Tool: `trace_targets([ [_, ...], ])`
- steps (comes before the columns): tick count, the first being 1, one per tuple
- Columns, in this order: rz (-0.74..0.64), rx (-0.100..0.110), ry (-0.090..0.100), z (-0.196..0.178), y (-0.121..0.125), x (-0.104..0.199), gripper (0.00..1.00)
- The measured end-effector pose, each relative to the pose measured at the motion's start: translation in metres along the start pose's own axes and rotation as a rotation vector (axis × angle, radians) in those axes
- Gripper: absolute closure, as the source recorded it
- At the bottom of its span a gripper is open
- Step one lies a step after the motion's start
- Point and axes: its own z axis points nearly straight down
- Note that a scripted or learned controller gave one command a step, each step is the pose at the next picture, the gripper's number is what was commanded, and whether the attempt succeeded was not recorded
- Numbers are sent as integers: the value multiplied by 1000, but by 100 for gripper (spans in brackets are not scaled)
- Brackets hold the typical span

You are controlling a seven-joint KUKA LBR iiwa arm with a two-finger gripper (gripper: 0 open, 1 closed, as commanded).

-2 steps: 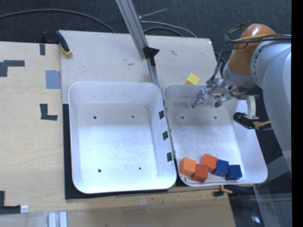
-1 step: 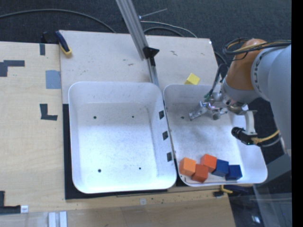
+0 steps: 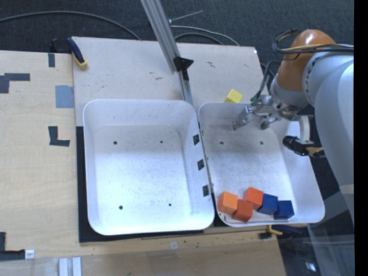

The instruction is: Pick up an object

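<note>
you see two shallow white bins with rounded corners and a fine dark speckle over their floors: the left bin [image 3: 92, 154] and the right bin [image 3: 299, 177]. at the near edge of the right bin lies a tight cluster of small matte blocks: a light orange cube [image 3: 228, 202], two darker orange-red blocks [image 3: 247, 204] touching it, and two blue blocks [image 3: 276, 206] just beside them on the right. a yellow block [image 3: 233, 96] sits outside the bins, on the bench just beyond the right bin's far rim.

the gripper [image 3: 248, 118] hangs over the far part of the right bin, well apart from the block cluster. it appears small, metallic and partly blurred; you cannot tell how far the jaws stand apart, and no object is visible between them. the grey arm [image 3: 328, 91] is cut off at the right.

the bench [image 3: 132, 68] is pale board, with grey tape patches on the left. a ribbed metal pole [image 3: 161, 22] slants across it. dark carpet and cables lie beyond.
</note>
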Motion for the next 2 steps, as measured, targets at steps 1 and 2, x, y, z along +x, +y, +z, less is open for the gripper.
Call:
trace_targets([
  [1, 0, 1, 1, -43, -23, 23, 0],
  [2, 1, 4, 1, -39, -24, 22, 0],
])
